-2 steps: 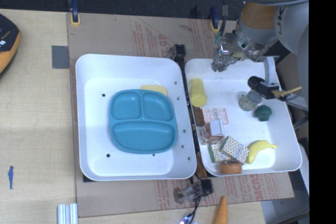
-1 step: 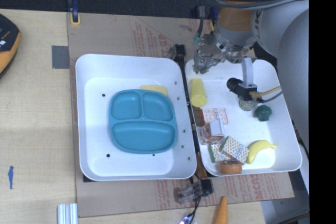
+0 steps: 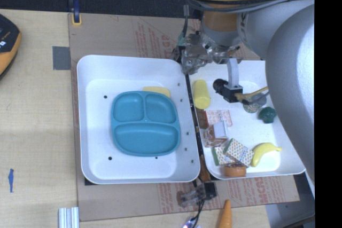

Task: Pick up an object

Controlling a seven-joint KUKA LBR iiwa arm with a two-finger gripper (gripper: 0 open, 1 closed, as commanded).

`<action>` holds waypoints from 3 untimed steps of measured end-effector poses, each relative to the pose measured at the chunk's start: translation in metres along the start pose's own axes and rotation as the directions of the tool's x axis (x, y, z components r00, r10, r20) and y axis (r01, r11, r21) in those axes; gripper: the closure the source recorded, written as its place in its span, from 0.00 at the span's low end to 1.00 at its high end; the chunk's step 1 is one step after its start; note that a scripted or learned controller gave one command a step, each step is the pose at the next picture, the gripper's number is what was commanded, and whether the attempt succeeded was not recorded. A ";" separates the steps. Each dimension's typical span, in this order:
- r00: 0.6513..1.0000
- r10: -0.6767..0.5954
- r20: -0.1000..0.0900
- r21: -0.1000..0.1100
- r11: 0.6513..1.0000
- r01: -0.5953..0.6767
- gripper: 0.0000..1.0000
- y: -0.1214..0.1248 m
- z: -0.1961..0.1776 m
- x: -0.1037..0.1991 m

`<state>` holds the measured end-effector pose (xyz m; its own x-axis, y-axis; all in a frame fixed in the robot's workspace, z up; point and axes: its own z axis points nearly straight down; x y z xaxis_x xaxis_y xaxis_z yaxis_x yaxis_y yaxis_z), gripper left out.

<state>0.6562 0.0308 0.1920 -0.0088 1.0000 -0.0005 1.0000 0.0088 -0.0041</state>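
My gripper (image 3: pixel 190 63) hangs over the far end of the wall between the two bins, with nothing visibly in it. Just in front of it in the right bin (image 3: pixel 288 169) lies a yellow cylinder (image 3: pixel 202 94). Further forward sit patterned packets (image 3: pixel 219 117), a brown packet (image 3: pixel 214 134), a checkered packet (image 3: pixel 239 152), a yellow banana (image 3: pixel 264 153) and an orange piece (image 3: pixel 234 170). A dark green lump (image 3: pixel 266 114) and a small round metal-looking thing (image 3: pixel 251 104) lie by the arm. In the left bin (image 3: pixel 91 115) rests a blue divided plate (image 3: pixel 145 123), with a pale yellow block (image 3: pixel 156 92) behind it.
The grey arm (image 3: pixel 283 34) covers the right bin's far right part. An orange carrot-like thing (image 3: pixel 225 215) lies on the bench in front of the bins. A yellow and black device (image 3: pixel 6 42) sits at the left edge of the bench.
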 end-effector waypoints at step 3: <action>1.000 -0.003 0.001 0.005 1.000 0.003 0.00 0.000 0.060 0.130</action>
<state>0.6549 0.1611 0.1321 -0.0117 0.9999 -0.0014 0.9999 0.0117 -0.0087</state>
